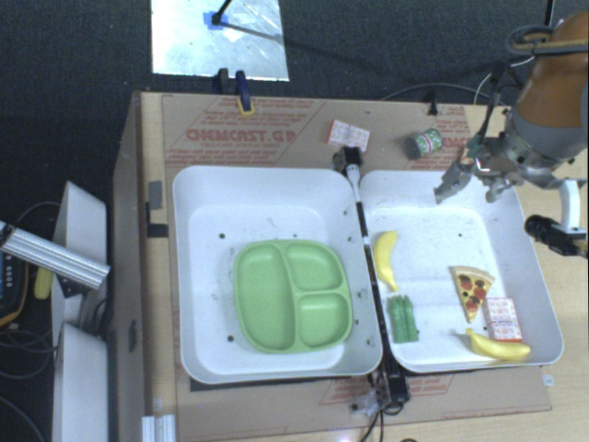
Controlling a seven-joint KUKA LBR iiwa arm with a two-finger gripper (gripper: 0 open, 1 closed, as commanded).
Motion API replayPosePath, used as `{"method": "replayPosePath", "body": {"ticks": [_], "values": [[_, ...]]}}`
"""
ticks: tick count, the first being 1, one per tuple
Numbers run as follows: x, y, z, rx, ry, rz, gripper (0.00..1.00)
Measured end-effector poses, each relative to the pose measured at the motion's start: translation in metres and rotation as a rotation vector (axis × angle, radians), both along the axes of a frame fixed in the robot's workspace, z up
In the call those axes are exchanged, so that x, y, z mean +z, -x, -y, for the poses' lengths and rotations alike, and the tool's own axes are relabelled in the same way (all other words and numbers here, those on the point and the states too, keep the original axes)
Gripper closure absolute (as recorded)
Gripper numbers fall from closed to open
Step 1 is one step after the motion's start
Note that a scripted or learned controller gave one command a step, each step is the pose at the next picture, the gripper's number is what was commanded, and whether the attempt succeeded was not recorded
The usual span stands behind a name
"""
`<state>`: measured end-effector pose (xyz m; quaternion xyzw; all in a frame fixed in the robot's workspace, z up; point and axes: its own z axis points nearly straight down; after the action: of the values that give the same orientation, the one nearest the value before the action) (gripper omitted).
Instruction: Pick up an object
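Observation:
In the right bin (pixel 515 247), a yellow banana (pixel 385 259) lies near the left wall with a green block (pixel 402 319) just below it. A pizza slice (pixel 472 291), a small red-and-white packet (pixel 502 319) and a second banana (pixel 497 345) sit toward the lower right corner. My gripper (pixel 473 186) hovers over the bin's far edge, well above and to the right of the first banana. Its fingers (pixel 451 184) are spread open with nothing between them.
The left bin (pixel 202 210) holds a green divided plate (pixel 293 295). A small green can (pixel 426 142) and a white card (pixel 348 134) lie on the cardboard behind the bins. A divider (pixel 361 238) separates the two bins.

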<state>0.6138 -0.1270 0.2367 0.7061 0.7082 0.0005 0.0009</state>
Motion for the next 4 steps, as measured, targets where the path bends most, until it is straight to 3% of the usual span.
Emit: {"method": "replayPosePath", "body": {"ticks": [1,2,3,4], "values": [[-0.061,0.015,-0.036,0.002,-0.001,-0.003,0.00],[-0.153,-0.019,-0.044,0.002,-0.001,-0.002,0.00],[-0.152,-0.012,-0.031,-0.001,0.000,-0.002,0.00],[-0.151,0.001,-0.040,-0.002,-0.001,-0.001,0.00]]}}
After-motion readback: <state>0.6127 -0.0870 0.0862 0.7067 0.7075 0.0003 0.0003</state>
